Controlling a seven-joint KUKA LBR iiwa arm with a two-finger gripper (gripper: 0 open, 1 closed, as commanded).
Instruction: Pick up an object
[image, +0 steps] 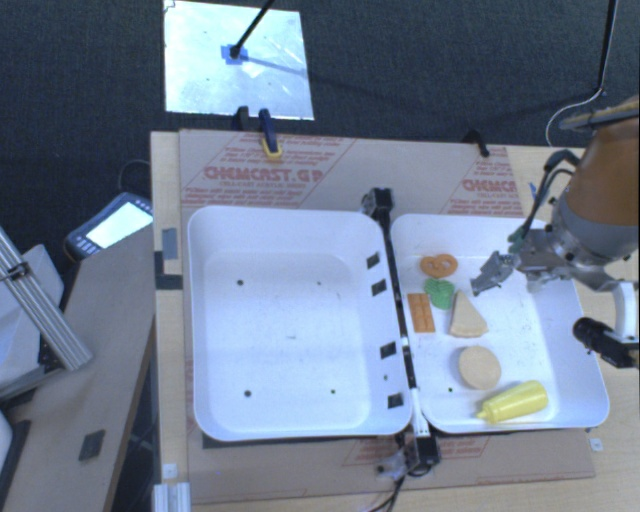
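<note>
the arm comes in from the right edge of the frame, and its gripper (492, 270) hangs over the upper middle of the right bin (575, 335), tilted toward the left. nothing sits between the fingers, and whether they are spread or closed cannot be told at this size.

all the candidates lie in that bin's left half: a pretzel (438, 266) near the top, a green piece (440, 293) just below it, an orange wafer (421, 312) lying along the divider side, a pale wedge (466, 318) beside the green piece, a round biscuit (479, 366) lower down, and a yellow bottle (514, 401) near the bottom edge. the left bin (290, 320) carries none of them.

the pale wedge and the pretzel are nearest the tip, so one of those seems the likely target (a judgement, not something shown).

the risk is crowding. the green piece touches or nearly touches the wedge and the pretzel, so a descent there could land a finger on a neighbour and shove things aside. these flat pieces also give little height to clamp on, so the fingers may scrape the bin floor and close on nothing.
</note>
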